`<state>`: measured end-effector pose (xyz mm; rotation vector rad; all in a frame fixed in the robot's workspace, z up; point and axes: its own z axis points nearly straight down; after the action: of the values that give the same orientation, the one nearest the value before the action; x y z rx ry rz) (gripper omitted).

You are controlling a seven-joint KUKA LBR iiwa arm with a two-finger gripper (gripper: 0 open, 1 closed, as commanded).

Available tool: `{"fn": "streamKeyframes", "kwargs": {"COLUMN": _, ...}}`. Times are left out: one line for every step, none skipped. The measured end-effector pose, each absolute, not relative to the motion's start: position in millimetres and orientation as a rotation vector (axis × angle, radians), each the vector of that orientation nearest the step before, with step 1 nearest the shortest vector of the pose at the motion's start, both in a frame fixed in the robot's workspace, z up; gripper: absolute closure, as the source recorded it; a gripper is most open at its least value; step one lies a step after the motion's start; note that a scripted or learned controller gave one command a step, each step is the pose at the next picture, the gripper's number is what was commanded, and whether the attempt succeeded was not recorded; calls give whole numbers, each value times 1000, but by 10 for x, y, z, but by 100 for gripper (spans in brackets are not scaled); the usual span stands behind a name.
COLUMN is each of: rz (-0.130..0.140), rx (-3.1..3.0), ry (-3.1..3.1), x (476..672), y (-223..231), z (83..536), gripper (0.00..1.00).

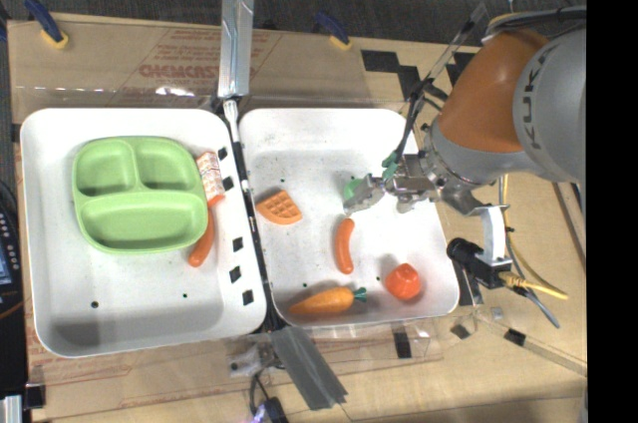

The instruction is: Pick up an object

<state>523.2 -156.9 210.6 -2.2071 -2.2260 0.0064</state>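
Pick not yet made; gripper [361, 192] low over the right bin [299, 127].

Nothing shows between its fingers; whether they are spread or pressed together cannot be told. Nearest candidates: sausage [345, 244] just nearside, waffle [280, 208] left; carrot [324, 300] and tomato [404, 281] lie along the near wall.

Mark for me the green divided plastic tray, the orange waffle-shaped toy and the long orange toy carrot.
Green divided plastic tray [140, 211], camera view, floor of its large compartment.
Orange waffle-shaped toy [280, 209], camera view, middle of its gridded face.
Long orange toy carrot [321, 302], camera view, middle of its body.
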Motion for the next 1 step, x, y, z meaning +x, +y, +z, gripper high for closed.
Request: {"fn": "streamKeyframes", "kwargs": {"rz": 2, "rx": -2183, "ry": -2256, "x": 5326, "y": -1515, "z": 904, "gripper": 0}}
